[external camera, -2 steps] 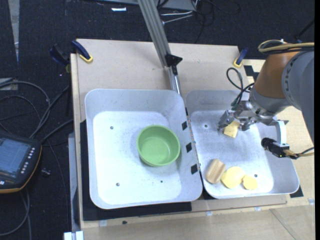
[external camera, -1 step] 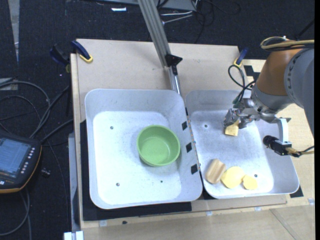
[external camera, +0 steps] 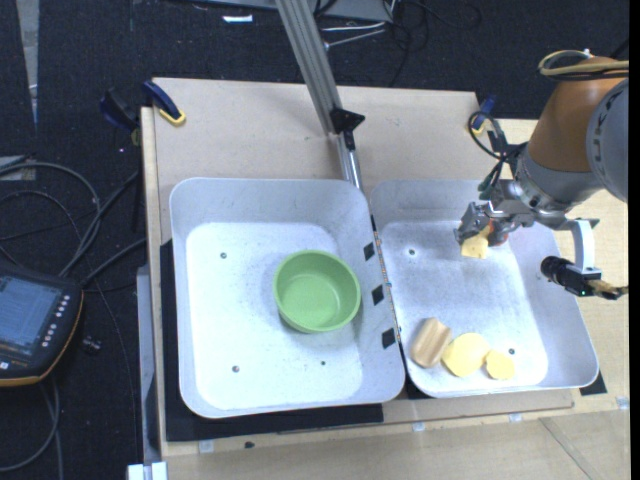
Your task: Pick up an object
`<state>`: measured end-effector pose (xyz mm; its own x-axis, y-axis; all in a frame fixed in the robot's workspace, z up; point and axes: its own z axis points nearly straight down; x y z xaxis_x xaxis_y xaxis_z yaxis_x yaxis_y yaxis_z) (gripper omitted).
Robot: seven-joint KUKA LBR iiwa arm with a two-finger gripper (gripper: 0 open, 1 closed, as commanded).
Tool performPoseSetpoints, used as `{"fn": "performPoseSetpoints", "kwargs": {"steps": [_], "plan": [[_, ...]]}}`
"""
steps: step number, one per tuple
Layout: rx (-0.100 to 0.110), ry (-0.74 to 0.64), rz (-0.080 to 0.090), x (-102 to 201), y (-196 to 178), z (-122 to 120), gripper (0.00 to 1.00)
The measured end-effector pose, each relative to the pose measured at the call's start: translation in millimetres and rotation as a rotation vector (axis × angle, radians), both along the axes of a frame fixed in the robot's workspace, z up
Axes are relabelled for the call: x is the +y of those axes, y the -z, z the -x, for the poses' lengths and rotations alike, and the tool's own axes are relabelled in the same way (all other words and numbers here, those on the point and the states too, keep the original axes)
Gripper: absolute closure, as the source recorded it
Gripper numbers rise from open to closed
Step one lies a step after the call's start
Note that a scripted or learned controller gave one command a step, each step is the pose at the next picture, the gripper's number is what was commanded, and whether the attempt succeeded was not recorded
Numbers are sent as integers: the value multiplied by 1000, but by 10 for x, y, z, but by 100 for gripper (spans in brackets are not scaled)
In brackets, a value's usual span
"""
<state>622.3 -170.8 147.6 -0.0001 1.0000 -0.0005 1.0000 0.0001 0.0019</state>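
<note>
- Camera view: you've got the arm [external camera: 585,133] coming in from the right, w/ its pincer [external camera: 478,230] low over the far part of the right bin [external camera: 560,308].
- Pincer is pinching a small yellow piece [external camera: 475,248]; you can see it betw. the fingertips, poking out just below them. Can't tell if it's lifted off the bin floor or touching.
- Near edge of the same bin: you'll see 3 more items in a row – a tan oblong piece [external camera: 431,342], a round yellow piece [external camera: 466,355] touching it, and a smaller yellow piece [external camera: 500,366] just beside that. All well apart from the pincer.
- Left bin [external camera: 200,268]: a green bowl [external camera: 317,290] sits upright, approx. mid-bin, toward the right side.
- Both bins rest side by side on the tabletop [external camera: 250,128], edges touching at the middle.
- A grey pole [external camera: 312,53] slants down to the tabletop at the bins' far junction.
</note>
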Motion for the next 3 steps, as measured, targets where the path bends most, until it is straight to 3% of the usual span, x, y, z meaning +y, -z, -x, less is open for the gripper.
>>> {"fn": "performPoseSetpoints", "kwargs": {"steps": [2, 3], "plan": [[-3, -1, 0, 89, -1003, -38, 100], [1, -3, -1, 524, -1077, 179, 100]]}}
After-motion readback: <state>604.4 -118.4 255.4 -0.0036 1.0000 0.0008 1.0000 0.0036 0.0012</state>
